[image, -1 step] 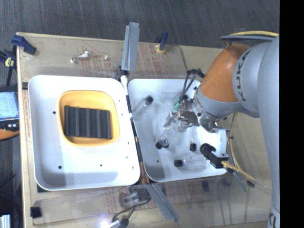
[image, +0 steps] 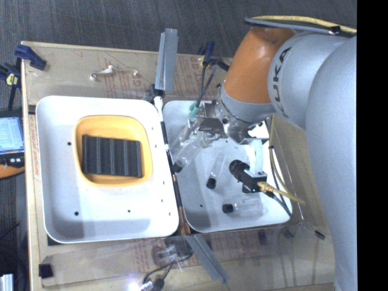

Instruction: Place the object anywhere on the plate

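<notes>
From my remote station I read one marking: black capital letters "KU", the start of a maker's name, running down the grey casing of the arm (image: 315,71) beside its orange band (image: 257,59), at the scene's far right.

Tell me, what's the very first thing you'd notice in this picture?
The big grey robot arm with its bright orange band stands out first, filling the right side and bending down over the right white bin. Next comes the yellow-rimmed square plate with a dark ridged middle, sitting in the left white bin. Small dark and clear objects lie in the right bin under the arm, too tangled to name.
</notes>
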Tool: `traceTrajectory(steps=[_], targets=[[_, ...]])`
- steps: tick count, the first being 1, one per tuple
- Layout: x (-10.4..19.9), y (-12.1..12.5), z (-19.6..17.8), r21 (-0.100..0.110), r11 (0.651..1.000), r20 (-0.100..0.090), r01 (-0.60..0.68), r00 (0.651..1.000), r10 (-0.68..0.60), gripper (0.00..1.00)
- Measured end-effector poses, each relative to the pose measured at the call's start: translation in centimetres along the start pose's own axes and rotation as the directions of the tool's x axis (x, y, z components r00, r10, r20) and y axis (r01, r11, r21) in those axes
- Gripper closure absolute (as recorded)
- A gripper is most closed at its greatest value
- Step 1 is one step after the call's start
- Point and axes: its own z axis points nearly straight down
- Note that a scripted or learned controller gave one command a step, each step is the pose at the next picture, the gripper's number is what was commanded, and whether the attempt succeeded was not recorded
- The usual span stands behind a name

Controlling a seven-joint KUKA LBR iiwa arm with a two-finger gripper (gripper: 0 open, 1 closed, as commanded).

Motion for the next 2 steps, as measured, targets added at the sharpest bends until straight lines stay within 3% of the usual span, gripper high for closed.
traceTrajectory(steps=[1,2], targets=[[4.83,2.69,6.16,0.002,0.971,0.0,0.237,0.971,-0.237,1.0],[4.82,2.69,6.14,0.002,0.971,0.0,0.237,0.971,-0.237,0.0]])
